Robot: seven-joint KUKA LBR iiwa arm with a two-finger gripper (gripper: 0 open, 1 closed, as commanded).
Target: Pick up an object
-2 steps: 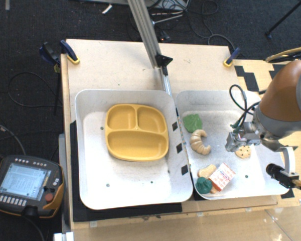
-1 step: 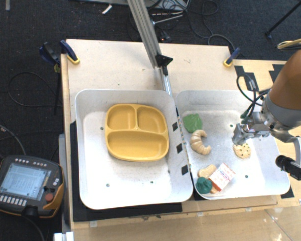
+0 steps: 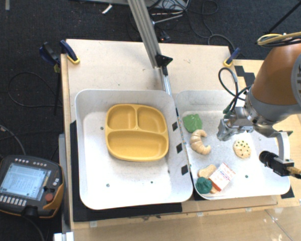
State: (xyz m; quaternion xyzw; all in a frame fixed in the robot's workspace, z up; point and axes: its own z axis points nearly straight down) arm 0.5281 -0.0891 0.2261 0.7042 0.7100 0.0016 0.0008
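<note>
Right bin (image 3: 271,185): gripper (image 3: 227,132) hung low over the floor, finger state could not be told. Nearest item, croissant (image 3: 199,142), lay just to the camera's left, long axis running toward the camera. Spotted cookie (image 3: 242,148) sat just beside, nearer the camera.

A rounded grey metal arm (image 3: 271,107) is seen, capped by a broad glossy orange band (image 3: 278,74). Black cables (image 3: 230,87) are looped beside a small grey metal gripper (image 3: 227,130).
</note>
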